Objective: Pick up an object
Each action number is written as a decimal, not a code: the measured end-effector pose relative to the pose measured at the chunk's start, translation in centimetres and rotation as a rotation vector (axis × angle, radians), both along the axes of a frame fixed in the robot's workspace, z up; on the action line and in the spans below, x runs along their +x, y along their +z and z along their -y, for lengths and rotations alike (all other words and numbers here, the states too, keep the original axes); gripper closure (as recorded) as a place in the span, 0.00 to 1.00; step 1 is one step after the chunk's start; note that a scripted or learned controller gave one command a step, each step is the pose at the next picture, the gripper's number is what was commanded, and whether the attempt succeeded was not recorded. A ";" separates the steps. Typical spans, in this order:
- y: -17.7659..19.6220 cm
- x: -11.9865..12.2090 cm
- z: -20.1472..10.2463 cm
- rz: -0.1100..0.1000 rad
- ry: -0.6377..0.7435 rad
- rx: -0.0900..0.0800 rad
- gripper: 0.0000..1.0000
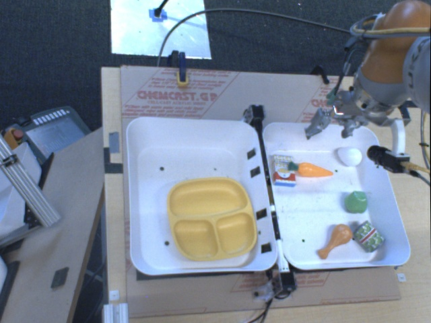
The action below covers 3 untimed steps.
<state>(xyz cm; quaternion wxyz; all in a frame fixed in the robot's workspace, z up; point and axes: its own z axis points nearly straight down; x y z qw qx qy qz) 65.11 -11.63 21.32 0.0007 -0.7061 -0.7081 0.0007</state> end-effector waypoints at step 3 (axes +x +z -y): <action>-8.1 0.6 -0.8 0.007 0.004 -0.001 1.00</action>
